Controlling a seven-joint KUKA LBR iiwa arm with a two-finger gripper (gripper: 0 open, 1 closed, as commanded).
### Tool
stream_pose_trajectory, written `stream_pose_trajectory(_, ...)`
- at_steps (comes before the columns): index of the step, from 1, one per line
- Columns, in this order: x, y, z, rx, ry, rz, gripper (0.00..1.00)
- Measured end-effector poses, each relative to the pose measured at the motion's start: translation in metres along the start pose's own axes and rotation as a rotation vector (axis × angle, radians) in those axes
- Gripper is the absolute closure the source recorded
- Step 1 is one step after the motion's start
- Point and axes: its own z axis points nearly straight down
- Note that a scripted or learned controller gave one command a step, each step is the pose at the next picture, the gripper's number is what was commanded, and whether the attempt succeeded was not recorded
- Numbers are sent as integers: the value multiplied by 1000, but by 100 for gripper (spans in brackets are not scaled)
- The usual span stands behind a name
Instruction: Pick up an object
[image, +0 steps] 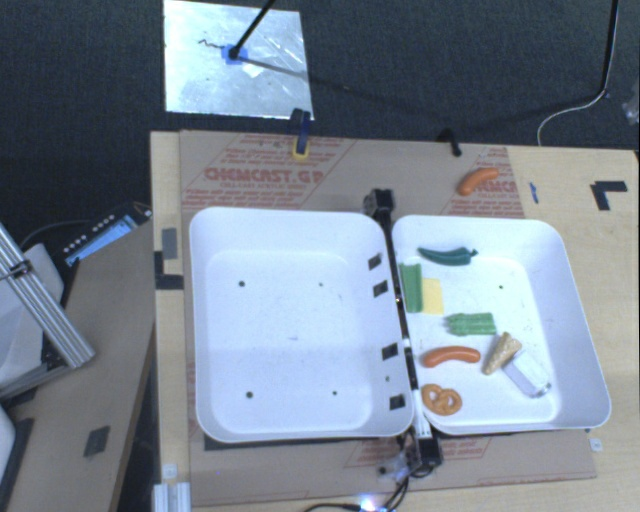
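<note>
The right bin (570, 300) holds several small toy foods. A dark green pepper (447, 256) lies near its back. A light green strip (410, 287) and a yellow block (432, 296) sit by the left wall. A green ridged piece (470, 323) lies in the middle. In front of it are an orange sausage (451, 355), a tan wedge (501, 352), a pale clear piece (525, 378) and a brown pretzel (441, 400).
The left bin (290, 320) stands beside the right one, joined by black clips (390, 350). Another orange sausage (477, 180) lies on the cardboard behind the right bin. A yellow and blue clamp (300, 135) sits at the bench's back edge.
</note>
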Motion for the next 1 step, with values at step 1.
stream_pose_trajectory(1, 15, 3, -18, -6, -1, -5, 100)
